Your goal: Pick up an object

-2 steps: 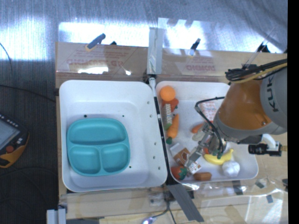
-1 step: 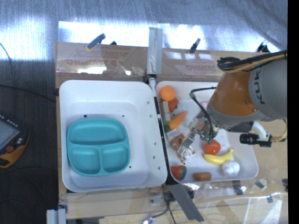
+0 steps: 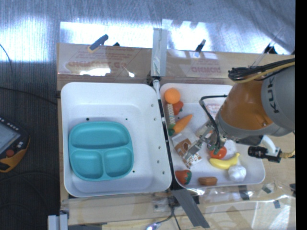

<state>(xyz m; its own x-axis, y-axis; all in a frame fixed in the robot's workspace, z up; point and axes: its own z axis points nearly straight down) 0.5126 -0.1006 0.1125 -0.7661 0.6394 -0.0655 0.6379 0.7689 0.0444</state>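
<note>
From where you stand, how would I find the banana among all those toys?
Look in the right-hand white bin, the one crowded with toy food. Go toward its near right corner, just below the robot's orange wrist. The banana is the only yellow curved piece there, lying between a red tomato and a whitish garlic bulb.

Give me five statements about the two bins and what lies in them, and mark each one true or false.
1. A teal divided plate lies in the left bin. True.
2. The orange ball sits in the left bin. False: it is in the right bin, at its far corner by the divider.
3. The arm reaches over the right bin. True.
4. The banana rests on the teal plate. False: it lies in the right bin, beside a white object.
5. The carrot lies in the right bin. True.
</note>
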